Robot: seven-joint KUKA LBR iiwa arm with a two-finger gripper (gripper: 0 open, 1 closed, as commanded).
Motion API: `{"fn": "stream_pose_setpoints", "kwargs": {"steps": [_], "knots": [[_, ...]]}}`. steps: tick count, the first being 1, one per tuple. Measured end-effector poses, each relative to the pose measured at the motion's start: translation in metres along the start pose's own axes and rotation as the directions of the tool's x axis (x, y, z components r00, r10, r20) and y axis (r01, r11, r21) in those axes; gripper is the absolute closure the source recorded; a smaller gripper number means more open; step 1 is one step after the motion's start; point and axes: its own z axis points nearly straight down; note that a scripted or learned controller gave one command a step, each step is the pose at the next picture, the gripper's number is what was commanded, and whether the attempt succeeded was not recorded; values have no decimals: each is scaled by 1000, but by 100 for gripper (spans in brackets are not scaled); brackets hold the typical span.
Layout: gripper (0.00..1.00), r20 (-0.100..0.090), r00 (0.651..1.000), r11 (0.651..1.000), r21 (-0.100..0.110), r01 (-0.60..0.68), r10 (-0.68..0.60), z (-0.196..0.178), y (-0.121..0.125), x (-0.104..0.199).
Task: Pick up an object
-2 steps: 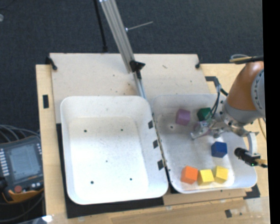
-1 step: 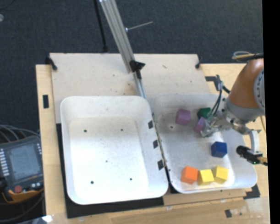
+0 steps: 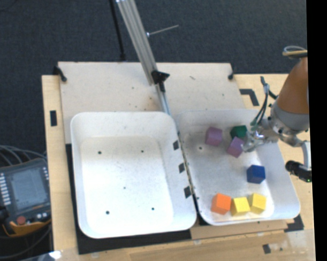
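Note:
The right bin holds several small blocks. A purple block lies toward its back left, with a second purple block just to its right and a green block behind that one. My gripper is low in the bin, right beside the second purple block and the green block, and it partly hides the green block's right side. A blue block lies in front of the gripper. An orange block and two yellow blocks line the front wall.
The left bin sits alongside, sharing a raised middle edge. A slanted metal pole rises behind the bins. A teach pendant lies off the bench at the left. The arm's cables hang near the right bin's back corner.

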Motion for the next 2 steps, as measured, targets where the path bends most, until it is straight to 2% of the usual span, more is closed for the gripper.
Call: {"fn": "stream_pose_setpoints", "kwargs": {"steps": [1,2], "knots": [[100,1,1000,1000,-2,8,-8,-55,2,-2],[100,-4,1000,1000,4,12,-12,-67,-3,52]]}}
